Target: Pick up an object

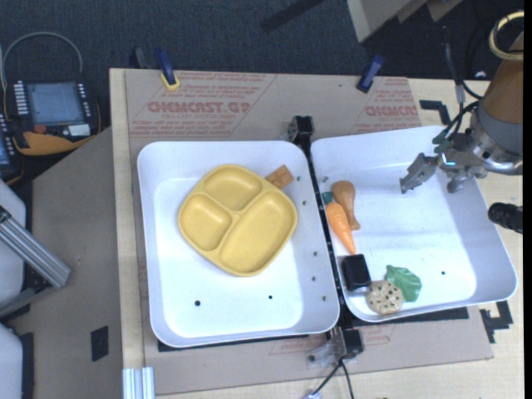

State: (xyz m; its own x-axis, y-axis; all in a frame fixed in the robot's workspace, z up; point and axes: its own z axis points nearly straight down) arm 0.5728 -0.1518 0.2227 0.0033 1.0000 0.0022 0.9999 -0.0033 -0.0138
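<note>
The carrot [339, 226] lies untouched at the right bin's [465, 260] left wall, so the reach is not begun, and the claw [435, 174] (fingers spread, pinching nothing) must likely cross left and descend.

One fixed camera looks down aslant from above on both white bins [158, 223].

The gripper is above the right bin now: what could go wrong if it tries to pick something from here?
1. The gripper is apart from the objects; they lie along the right bin's left and front walls, which may block a finger.
2. The carrot touches the drumstick, so both could be disturbed.
3. The cookie lies flat beside the green piece.
</note>
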